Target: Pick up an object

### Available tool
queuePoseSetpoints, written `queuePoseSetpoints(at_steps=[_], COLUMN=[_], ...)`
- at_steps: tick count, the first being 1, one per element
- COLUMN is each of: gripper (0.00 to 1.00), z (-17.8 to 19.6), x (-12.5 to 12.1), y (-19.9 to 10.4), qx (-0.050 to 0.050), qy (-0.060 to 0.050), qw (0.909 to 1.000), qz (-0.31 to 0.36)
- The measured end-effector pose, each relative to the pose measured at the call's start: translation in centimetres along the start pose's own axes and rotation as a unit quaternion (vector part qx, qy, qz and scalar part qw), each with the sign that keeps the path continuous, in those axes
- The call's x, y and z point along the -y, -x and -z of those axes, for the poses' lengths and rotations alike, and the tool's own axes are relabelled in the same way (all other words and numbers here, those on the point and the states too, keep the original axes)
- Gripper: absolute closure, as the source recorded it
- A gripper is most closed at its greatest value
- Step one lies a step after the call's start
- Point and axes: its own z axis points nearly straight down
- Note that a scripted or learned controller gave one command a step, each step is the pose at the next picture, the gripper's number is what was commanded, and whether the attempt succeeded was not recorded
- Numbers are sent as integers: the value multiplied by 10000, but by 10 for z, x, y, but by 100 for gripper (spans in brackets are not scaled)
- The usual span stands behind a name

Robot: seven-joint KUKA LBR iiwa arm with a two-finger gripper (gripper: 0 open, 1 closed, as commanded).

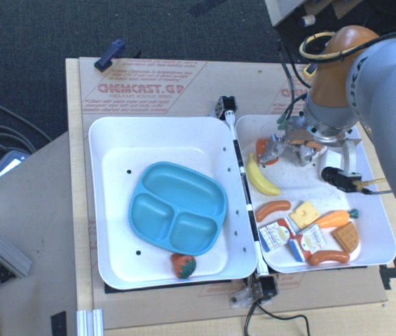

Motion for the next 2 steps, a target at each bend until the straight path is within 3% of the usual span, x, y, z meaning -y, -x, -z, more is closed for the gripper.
queuePoseSetpoints(at_steps=[1, 2], gripper=[100, 0], z=[10, 10], x=[0, 0], y=[0, -1], qx=[3, 2], qy=[8, 6], qw=[10000, 10000], qz=[2, 2])
